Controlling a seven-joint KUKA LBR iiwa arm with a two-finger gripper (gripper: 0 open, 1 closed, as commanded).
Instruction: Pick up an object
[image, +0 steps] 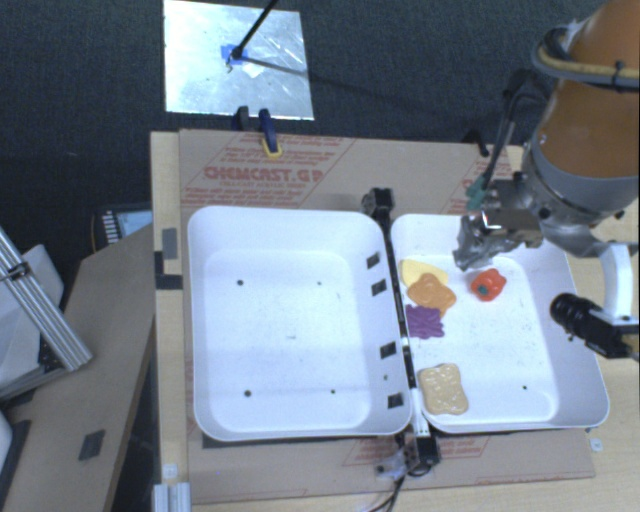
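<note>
Bench, seen from above at a slant. Two shallow white bins side by side on a brown cardboard sheet (300, 165) printed with red lettering.

Item 1: arm (590, 110), grey with an orange upper section, reaching in from the right over the right bin (560, 400). Its gripper (478, 252) hangs low over the far part of that bin. Whether it is apart or together cannot be told from here; nothing can be seen between its tips.

Item 2: red toy (487, 285), round, with a dark spot on top. Lies on the bin floor just beside the gripper, on its near right side. Whether the two touch cannot be told.

Item 3: yellow piece (417, 269), flat, just to the gripper's left and slightly nearer the viewer.

Item 4: orange piece (432, 292), lumpy, overlapping the yellow piece's near edge, below and left of the gripper.

Item 5: purple piece (424, 321), knobbly like a grape bunch, touching the orange piece on its near side.

Item 6: tan piece (443, 388), flat with a wavy outline, well apart from the gripper, toward the bin's near left corner.

Item 7: left bin (215, 300), beyond the black divider (395, 320), well to the gripper's left.

Item 8: shiny metal plate (238, 58) on the dark floor, far off to the gripper's upper left.
</note>
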